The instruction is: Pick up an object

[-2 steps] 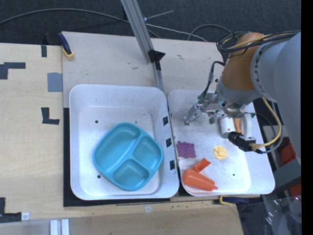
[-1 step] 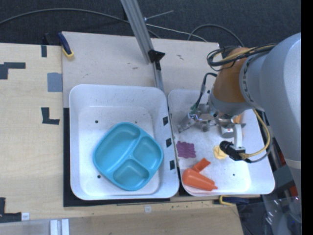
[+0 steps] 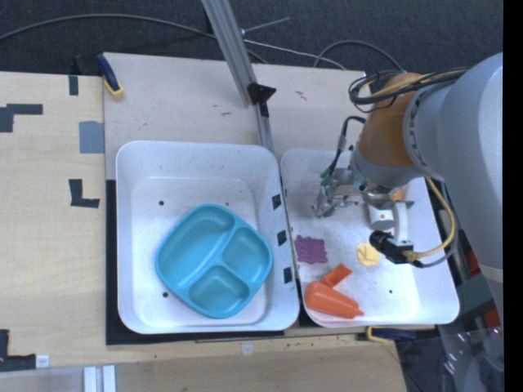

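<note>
The right bin [image 3: 433,300] carries the candidate objects along its near edge: an orange carrot-shaped toy [image 3: 332,300] lies against the near-left corner, with a smaller orange piece [image 3: 336,274] touching its upper side. Just beyond these, a purple flat piece [image 3: 310,249] rests beside the bin's left wall, and a small yellow object [image 3: 368,255] sits near the middle of the floor, well apart from the purple piece. Farther in, the gripper [image 3: 328,203] is lowered toward the bin's far-left area, over bare floor; nothing is seen between its fingers, and whether they are spread or pressed together cannot be told from this angle. The left bin [image 3: 131,219] holds a blue divided plate [image 3: 214,260] toward its near-right corner. To perform the pick well, select one isolated target, such as the purple piece or the yellow object, centre the fingers over it, descend vertically until near the floor, then close. Avoid the touching orange pair, where one item may deflect the other.
</note>
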